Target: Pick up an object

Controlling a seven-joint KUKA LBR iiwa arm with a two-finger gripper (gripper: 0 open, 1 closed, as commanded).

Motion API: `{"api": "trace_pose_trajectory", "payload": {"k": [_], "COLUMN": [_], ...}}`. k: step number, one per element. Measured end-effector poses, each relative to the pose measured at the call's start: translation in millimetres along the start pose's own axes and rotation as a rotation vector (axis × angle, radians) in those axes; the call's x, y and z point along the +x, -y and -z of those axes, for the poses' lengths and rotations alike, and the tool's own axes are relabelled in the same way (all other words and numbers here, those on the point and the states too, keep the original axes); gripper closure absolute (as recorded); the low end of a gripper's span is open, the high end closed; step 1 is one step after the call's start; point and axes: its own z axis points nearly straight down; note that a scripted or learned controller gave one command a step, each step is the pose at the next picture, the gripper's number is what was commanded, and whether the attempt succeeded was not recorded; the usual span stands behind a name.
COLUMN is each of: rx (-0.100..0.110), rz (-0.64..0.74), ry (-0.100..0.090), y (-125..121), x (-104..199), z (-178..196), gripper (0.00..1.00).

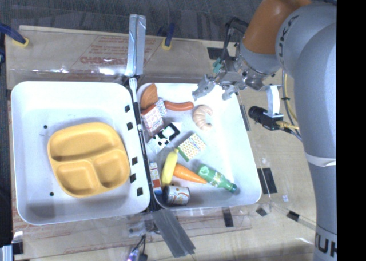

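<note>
- The step in hand looks like the approach: the pincer (pixel 216 87) hangs over the upper edge of the right bin (pixel 247 157), with nothing between its fingers, which stand apart and released.
- No one object is named by the task; the nearest candidates are the pale shell-shaped pastry (pixel 202 115) just below the pincer and the sausage (pixel 179 105) to its left, both lying in the right bin.
- Lower in that bin lie a banana (pixel 169 167), a carrot (pixel 190 174), a green bottle (pixel 216 177) and a can (pixel 176 195), packed close and touching one another (a poorer pick, I judge, than the pastry, which lies apart).
- The next move calls for a descent straight over one item, fingers straddling it, then a closing; the pastry's rounded form may slip.
- The left bin (pixel 23 140) bears a yellow compartment tray (pixel 87 156), well apart from the pincer.
- Hard to make out: the fingertips blur against the white bin wall, so their exact height above the floor is uncertain; the small printed cartons (pixel 153 118) by the divider cannot be read, and the arm (pixel 309 83) is cut off at the right.
</note>
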Motion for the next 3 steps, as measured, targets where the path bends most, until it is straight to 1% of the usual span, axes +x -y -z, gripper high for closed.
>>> {"api": "trace_pose_trajectory", "payload": {"k": [1, 2, 3], "rx": [-0.001, -0.002, -0.002], "rz": [0.16, 0.164, 0.164], "ry": [0.0, 0.0, 0.001], "y": [14.4, 13.6, 13.6], "x": [-41.5, -41.3, -41.2], "z": [-116.7, -105.9, -105.9], "gripper": [0.0, 1.0, 0.0]}}
